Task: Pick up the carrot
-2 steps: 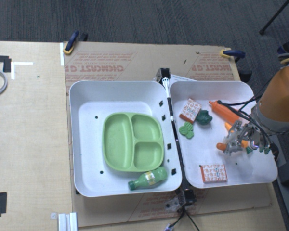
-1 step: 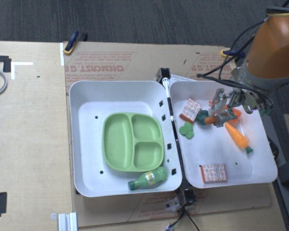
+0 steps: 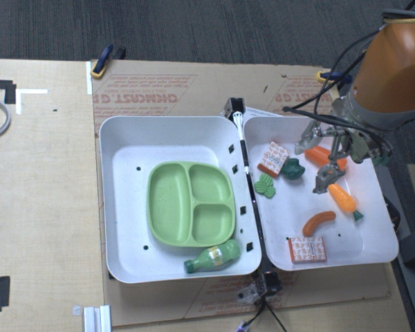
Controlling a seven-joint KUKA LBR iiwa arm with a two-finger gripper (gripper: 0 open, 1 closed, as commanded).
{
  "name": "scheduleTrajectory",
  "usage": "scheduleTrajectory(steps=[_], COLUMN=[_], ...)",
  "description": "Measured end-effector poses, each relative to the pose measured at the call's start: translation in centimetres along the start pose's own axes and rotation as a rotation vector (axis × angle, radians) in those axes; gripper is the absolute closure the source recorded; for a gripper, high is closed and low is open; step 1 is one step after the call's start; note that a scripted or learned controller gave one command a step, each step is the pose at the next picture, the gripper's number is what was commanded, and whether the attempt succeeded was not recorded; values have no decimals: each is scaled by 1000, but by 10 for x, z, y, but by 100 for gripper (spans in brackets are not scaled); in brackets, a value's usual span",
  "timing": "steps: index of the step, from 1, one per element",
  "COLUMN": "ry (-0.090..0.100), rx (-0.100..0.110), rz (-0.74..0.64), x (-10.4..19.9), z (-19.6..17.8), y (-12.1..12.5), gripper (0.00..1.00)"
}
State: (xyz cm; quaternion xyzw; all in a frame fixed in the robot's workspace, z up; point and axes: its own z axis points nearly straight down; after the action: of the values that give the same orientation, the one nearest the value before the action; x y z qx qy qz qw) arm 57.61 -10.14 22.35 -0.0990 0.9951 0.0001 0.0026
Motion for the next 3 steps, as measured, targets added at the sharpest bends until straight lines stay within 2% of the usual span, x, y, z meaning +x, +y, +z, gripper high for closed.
scheduleTrajectory(steps=[1, 2, 3], ry=[3, 3, 2], rx=[-1, -2, 0], rz=[-146, -443, -330], x=[22, 29, 84], z=[67, 131, 130], y=[-41, -60, -44], gripper=[0, 0, 0])
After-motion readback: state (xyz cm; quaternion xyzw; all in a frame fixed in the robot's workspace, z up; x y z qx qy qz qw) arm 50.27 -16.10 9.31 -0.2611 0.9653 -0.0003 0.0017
